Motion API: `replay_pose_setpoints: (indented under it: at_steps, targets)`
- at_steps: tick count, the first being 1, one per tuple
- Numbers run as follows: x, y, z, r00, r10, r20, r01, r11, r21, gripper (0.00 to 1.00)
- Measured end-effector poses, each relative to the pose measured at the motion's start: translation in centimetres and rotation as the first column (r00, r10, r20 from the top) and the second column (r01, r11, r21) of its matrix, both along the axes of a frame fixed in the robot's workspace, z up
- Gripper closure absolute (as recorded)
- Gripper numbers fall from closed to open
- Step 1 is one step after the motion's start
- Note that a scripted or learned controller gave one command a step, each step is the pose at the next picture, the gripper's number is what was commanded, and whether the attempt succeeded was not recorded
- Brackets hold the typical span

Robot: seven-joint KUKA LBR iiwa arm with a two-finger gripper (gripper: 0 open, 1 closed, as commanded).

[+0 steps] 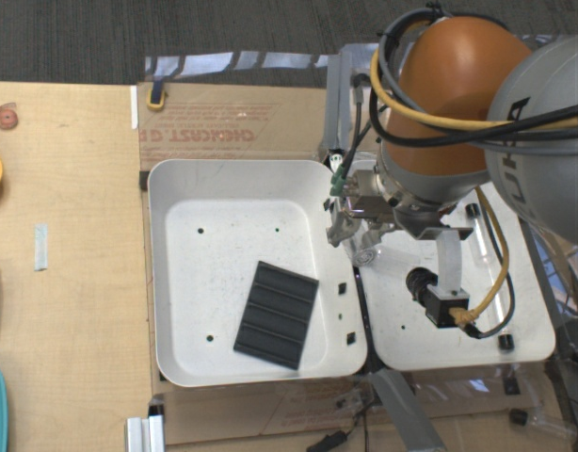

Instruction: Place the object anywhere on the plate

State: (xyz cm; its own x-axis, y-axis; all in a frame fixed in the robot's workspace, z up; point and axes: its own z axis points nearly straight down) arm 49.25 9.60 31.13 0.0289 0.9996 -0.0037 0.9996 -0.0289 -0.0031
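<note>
A dark ribbed rectangular plate [277, 314] lies flat and slightly turned in the left white bin [176, 252], toward its front right. My gripper [358, 234] hangs under the arm's large orange and grey wrist, over the seam between the two bins at the right bin's left edge. It is up and to the right of the plate, well apart from it. A small pale, shiny thing [366, 250] shows just below the gripper; whether it is an object or part of the tool is unclear. The arm hides much of the right bin's back half.
The right white bin [515, 342] lies under the arm, with a black cable fitting [438, 299] and yellow hose hanging over it. Cardboard [232, 125] sits behind the left bin. A wooden tabletop [63, 281] lies to the left.
</note>
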Motion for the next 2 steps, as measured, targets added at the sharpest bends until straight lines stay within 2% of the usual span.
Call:
replay_pose_setpoints:
  at_steps: [1, 2]
  targets:
    - [-1.6, -0.1, -12.1, 0.984, 0.179, -0.002, -0.179, 0.984, 0.002, 1.00]
    - [-1.4, -4.1, -0.4, 0.981, 0.194, 0.001, -0.194, 0.981, 0.001, 1.00]
